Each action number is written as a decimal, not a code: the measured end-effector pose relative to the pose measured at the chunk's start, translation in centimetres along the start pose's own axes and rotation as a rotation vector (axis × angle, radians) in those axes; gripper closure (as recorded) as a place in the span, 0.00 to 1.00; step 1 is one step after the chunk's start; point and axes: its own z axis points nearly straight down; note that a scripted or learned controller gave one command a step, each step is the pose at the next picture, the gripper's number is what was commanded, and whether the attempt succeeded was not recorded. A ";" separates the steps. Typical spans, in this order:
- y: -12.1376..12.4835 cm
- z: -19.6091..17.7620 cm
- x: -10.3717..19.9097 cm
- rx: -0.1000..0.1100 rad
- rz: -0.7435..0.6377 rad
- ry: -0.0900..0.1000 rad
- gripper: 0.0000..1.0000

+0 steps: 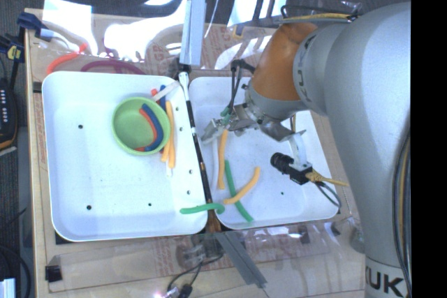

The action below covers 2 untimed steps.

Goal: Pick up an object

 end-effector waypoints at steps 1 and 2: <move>0.9 3.5 -3.5 0.001 0.160 0.010 0.00; 1.1 2.4 -3.2 -0.002 0.153 0.014 1.00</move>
